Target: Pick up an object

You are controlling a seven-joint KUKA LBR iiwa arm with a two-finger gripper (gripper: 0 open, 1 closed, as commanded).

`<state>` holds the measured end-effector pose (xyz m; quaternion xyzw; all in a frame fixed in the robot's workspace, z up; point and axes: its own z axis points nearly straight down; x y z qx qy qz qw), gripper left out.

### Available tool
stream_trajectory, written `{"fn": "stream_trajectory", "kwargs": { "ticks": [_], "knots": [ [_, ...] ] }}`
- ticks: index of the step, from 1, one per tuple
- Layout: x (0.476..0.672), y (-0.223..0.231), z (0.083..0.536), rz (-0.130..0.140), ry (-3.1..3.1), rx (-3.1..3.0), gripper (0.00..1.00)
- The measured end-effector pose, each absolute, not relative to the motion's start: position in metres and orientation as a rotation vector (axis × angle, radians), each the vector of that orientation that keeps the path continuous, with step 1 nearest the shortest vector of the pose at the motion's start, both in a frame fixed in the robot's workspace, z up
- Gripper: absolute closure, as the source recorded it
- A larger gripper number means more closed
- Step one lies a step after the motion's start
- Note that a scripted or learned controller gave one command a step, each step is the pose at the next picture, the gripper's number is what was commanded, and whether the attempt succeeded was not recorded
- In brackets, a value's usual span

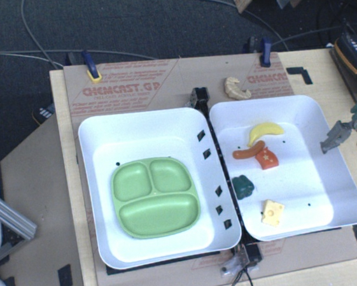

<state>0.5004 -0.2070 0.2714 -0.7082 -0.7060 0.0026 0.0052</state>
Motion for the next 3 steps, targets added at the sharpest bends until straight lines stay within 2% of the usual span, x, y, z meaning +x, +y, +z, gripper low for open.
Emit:
{"fn": "stream_trajectory", "kwargs": {
  "ticks": [1,2,3],
  "knots": [
    [0.503,-0.207,0.276,0.000,-2.221,-2.220,0.00],
    [0.505,-0.212,0.232,0.003,-2.217,-2.218,0.00],
    [0.495,-0.209,0.183,0.003,-2.216,-2.217,0.00]
  ]
}}
